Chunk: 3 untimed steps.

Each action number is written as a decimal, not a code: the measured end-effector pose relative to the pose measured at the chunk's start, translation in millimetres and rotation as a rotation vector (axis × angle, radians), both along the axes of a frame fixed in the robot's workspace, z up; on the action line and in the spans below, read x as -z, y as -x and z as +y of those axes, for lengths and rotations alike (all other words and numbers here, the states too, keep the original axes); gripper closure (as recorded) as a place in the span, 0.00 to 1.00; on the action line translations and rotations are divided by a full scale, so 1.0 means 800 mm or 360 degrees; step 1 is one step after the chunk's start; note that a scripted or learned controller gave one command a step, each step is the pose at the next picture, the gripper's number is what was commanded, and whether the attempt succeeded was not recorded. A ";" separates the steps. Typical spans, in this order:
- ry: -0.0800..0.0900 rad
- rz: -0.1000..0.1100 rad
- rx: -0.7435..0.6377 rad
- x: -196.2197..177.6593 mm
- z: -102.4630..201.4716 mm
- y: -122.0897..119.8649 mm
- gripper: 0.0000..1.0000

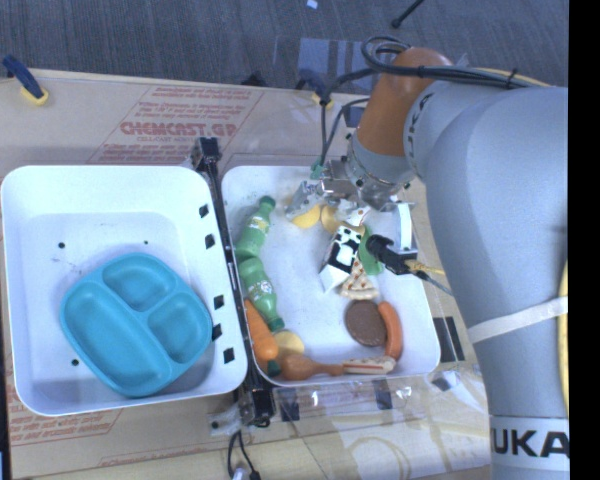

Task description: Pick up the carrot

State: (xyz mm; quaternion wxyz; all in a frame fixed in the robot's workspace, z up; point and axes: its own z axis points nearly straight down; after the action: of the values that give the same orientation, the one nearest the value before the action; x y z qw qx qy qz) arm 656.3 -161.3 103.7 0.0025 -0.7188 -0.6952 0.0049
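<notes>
Against the right bin's [420, 313] left wall, near its front corner, lies the carrot [259, 334], beside a green bottle [256, 258]. Well apart, the gripper [320, 196] hangs over the back edge above a yellow item [307, 217]; its state cannot be told.

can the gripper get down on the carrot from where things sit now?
Probably, but tight. The carrot lies uncovered from above in the right bin, yet it hugs the left wall, with a green bottle at one end and a yellow piece beside it. The gripper is across the bin.
</notes>
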 end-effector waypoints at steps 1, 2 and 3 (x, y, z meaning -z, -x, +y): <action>-0.0002 0.0004 0.0495 0.015 0.014 0.000 0.00; -0.0033 0.0049 0.0300 0.019 -0.034 0.005 0.00; 0.0001 -0.0005 0.0747 -0.015 -0.049 0.000 0.00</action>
State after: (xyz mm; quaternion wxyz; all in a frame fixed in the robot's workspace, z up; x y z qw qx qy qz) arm 656.5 -200.2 115.5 0.0023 -0.8607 -0.5090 0.0034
